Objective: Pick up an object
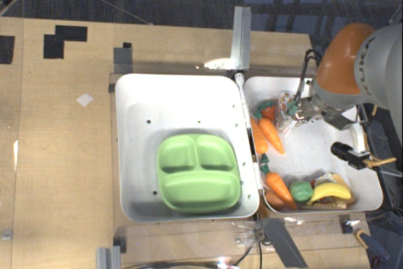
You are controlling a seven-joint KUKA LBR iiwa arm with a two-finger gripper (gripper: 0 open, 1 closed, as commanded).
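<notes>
Reaching in from the right, the arm [352, 69] has its jaws [291, 111] low over the far left part of the right bin [315, 148]; whether they are open cannot be told. A carrot [271, 134] lies just left of them, apparently touching. The left bin [135, 110] holds a green tray [198, 172].

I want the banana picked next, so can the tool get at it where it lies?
Probably yes. The banana lies on top in the right bin's near corner, nothing over it; the tool hangs over the same bin, though the bin wall is close.
</notes>
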